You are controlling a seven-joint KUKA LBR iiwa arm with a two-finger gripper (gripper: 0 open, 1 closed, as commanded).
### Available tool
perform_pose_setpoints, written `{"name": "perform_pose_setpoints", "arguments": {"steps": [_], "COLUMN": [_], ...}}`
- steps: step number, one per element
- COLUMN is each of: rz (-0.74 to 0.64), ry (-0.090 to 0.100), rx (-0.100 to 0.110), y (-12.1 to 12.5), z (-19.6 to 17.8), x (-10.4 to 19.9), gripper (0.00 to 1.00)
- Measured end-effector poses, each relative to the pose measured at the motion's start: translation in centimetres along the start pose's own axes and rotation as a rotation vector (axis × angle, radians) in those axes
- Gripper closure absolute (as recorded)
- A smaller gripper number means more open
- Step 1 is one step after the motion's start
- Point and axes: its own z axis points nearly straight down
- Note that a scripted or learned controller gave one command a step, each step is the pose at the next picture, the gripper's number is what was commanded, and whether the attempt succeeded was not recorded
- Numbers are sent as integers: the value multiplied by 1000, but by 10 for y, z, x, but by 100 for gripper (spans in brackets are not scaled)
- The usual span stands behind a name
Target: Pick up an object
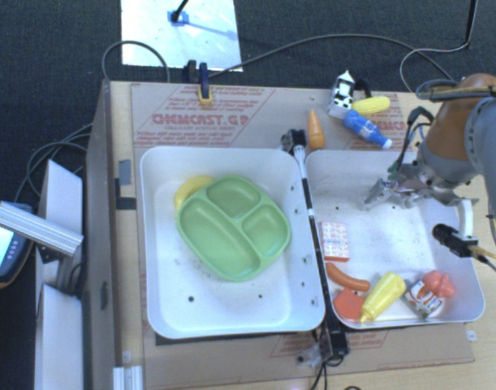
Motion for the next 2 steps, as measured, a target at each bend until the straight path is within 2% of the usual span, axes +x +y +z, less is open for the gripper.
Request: {"name": "perform_pose_setpoints", "arguments": {"steps": [1, 2], "rz": [4, -1], "ry": [-5, 1], "rx": [0, 1], "y": [-65, 3], "z": [0, 0], "x": [65, 39], "gripper": [0, 0]}}
